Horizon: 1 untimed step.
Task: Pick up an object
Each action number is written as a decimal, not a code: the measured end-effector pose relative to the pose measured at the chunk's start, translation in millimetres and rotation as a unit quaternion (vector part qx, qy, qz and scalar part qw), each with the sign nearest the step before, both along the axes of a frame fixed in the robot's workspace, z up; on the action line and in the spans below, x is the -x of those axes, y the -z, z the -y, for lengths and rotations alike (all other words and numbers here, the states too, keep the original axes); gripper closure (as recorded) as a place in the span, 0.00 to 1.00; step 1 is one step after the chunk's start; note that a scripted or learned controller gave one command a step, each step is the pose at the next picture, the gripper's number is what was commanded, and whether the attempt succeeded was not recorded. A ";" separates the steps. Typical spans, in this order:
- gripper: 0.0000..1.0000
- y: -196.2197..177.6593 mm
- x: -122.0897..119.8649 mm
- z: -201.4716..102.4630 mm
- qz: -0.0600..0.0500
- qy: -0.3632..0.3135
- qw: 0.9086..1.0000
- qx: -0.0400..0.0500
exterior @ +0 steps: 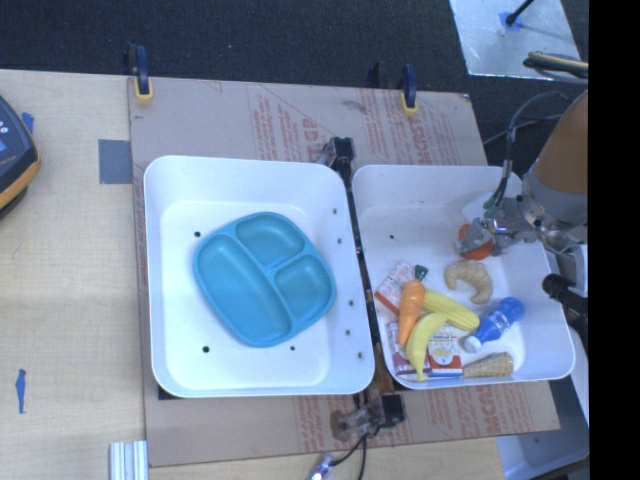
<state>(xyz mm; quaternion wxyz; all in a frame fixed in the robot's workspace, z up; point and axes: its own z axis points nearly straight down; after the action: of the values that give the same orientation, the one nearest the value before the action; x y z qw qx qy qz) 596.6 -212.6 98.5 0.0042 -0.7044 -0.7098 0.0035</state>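
Observation:
My gripper hangs low over the far right part of the right bin, coming in from the right edge. A small red-orange object lies right at its tip; whether it is gripped is unclear. Just in front of that lies a tan croissant. Toward the bin's near side lie an orange carrot, a yellow corn cob, a yellow banana, a blue bottle and a waffle cone.
The left bin holds a blue divided plate. A printed packet lies under the carrot. The arm's grey body stands over the right bin's far right corner. A dark device sits at the bench's left edge.

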 end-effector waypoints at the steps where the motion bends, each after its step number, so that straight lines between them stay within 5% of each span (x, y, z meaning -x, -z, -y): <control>1: 1.00 8.3 -0.8 -74.6 0.002 0.000 1.000 0.000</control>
<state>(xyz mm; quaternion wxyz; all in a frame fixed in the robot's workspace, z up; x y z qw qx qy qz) 597.5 -138.0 90.2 0.0024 -0.7046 -0.7096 0.0022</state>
